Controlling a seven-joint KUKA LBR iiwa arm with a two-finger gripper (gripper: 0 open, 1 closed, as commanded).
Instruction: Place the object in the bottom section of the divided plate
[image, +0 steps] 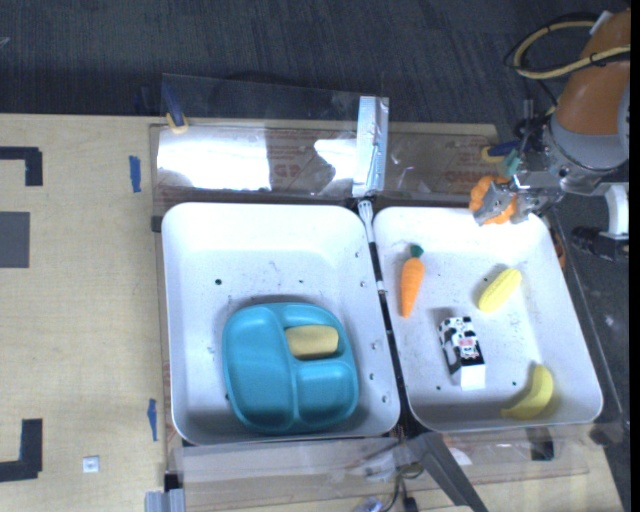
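A yellow bun (313, 342) lies in the upper right section of the blue divided plate (260, 370) in the left bin (200, 250). The end effector (497, 203) clasps a small orange thing (490, 208) over the right bin's (575, 380) far corner.

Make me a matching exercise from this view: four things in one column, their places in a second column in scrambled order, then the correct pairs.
Things:
1. blue divided plate
2. carrot
3. black-and-white carton
4. yellow piece on the plate

Places:
A. right bin, near the divider between the bins
B. upper right section of the plate
C. left bin
D. right bin, near its middle

Pairs: 1-C, 2-A, 3-D, 4-B
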